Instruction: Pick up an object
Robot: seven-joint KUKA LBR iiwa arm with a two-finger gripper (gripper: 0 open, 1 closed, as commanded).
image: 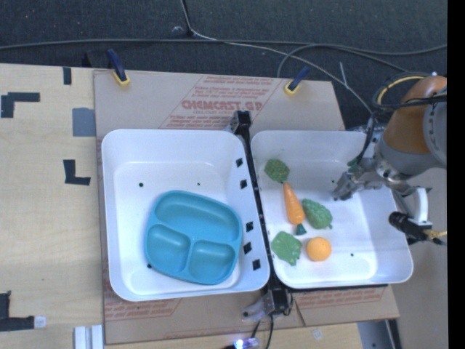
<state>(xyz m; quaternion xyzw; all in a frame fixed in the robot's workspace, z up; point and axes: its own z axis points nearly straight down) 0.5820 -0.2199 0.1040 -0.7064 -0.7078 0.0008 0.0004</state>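
The gripper [345,189] hangs low over the right bin [378,267] near its right wall, its fingertips too small and dark to tell whether they are parted or closed, and nothing shows between them. Just to its left lie a green leafy piece [317,214] and a carrot [293,205], with an orange ball [318,249] nearer the front, all apart from it.

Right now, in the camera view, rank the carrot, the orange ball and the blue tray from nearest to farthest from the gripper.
1. Carrot, middle of the right bin, left of the gripper.
2. Orange ball, below and left of the gripper, toward the bin's front.
3. Blue tray, far off in the left bin.
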